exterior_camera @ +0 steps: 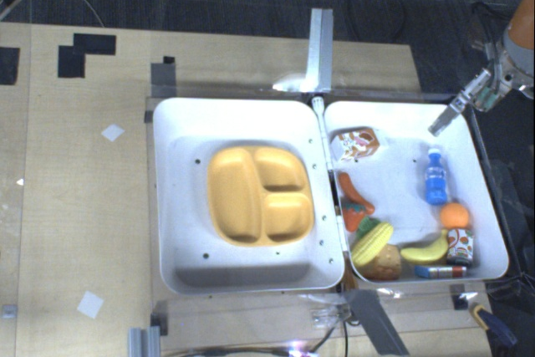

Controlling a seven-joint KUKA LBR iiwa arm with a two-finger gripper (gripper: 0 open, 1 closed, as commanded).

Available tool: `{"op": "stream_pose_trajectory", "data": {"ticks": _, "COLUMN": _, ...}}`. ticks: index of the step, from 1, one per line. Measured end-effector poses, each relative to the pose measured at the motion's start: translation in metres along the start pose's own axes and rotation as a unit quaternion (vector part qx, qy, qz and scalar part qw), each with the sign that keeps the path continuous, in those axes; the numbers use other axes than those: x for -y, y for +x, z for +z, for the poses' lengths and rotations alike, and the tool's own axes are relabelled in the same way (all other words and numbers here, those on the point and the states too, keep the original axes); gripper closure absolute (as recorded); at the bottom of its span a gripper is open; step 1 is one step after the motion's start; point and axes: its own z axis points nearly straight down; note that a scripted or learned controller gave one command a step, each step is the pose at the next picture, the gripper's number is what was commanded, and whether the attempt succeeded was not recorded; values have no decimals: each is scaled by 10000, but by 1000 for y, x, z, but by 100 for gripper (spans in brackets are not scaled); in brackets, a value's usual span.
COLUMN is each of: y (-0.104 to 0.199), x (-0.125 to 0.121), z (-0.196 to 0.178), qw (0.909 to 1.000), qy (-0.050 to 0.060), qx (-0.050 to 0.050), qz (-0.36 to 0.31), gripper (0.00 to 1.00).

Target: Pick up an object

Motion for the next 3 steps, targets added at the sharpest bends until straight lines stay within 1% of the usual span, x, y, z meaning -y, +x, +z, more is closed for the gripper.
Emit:
{"op": "stream_pose_trajectory", "data": {"ticks": 1, "y": -1, "x": -3, "z": -14, "qw": 10000, "qy": -30, "qx": 46, "qz": -21, "gripper": 100}}
{"op": "stream_pose_trajectory", "data": {"ticks": 2, "y": -4, "x": -4, "z": 5, "qw": 9912, "qy": 7, "qx": -9, "qz": 1325, "gripper": 100}}
{"op": "stream_pose_trajectory", "data": {"ticks": 3, "y": -16, "x": -18, "z": 15, "qw": 9691, "qy": 7, "qx": -8, "qz": 2468, "gripper": 100}}
